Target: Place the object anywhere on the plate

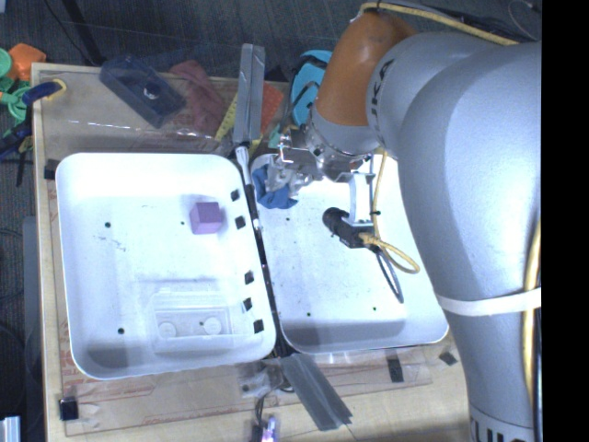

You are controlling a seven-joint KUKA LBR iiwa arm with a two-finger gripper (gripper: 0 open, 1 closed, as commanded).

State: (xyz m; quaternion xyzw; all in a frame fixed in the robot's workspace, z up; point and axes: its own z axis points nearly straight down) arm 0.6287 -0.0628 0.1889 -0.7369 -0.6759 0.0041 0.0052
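In the right bin (pixel 368 325), the pincer (pixel 276 184) meets a blue object (pixel 273 197); grip unclear.

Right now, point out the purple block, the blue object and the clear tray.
purple block (pixel 207 216), camera view, centre of its top face
blue object (pixel 273 196), camera view, its visible blue body by the bin divider
clear tray (pixel 190 313), camera view, its middle, left bin

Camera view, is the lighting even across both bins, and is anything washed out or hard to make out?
Camera view: the left bin glares white, washing out the clear plate to a faint outline; the purple block stays crisp; the right bin is dimmer under the arm; the gripper looks blurry.
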